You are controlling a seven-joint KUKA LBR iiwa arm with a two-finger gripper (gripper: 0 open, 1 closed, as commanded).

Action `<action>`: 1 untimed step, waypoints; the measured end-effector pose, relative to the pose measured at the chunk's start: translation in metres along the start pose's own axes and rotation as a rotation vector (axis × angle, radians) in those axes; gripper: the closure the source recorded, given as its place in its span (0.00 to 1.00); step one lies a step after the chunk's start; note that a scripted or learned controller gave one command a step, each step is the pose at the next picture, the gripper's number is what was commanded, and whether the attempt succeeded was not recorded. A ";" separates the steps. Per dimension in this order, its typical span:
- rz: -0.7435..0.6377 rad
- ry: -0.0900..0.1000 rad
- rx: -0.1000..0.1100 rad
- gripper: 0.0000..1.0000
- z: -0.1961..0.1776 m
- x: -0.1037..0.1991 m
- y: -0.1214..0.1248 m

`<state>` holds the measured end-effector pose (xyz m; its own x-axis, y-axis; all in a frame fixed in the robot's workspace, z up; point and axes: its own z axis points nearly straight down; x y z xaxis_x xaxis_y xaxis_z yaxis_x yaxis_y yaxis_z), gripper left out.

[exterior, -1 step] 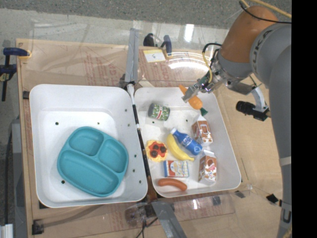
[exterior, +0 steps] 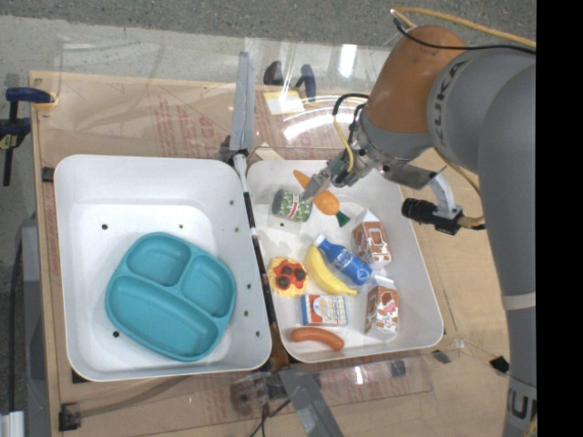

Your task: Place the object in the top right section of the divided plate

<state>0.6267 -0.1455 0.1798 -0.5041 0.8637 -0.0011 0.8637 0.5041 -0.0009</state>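
Right bin [exterior: 421,285] was crowded: green can [exterior: 291,206] at upper left, carrot [exterior: 321,198] just beside it, blue bottle [exterior: 344,259] touching banana [exterior: 326,272] mid-bin, two brown cartons [exterior: 372,241] [exterior: 384,309] along the right side, a small milk box [exterior: 323,310], a sausage [exterior: 316,338] by the lower rim, a yellow-red-black toy [exterior: 288,277] at the left wall. Pincer [exterior: 321,187] sat low at the bin's top, right over the carrot, can close on its left; carrot looked touching the tips, but can't tell if the pincer was open or clamped on anything. Left bin [exterior: 82,185] held the teal divided plate [exterior: 170,295], lower centre, sections bare. Blue clamp [exterior: 18,121] at the worktop's [exterior: 127,116] left edge.
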 end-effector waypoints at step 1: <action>-0.212 0.000 -0.001 1.00 -0.009 0.073 -0.029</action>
<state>0.5646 -0.0971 0.1886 -0.6742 0.7386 -0.0007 0.7386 0.6742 -0.0004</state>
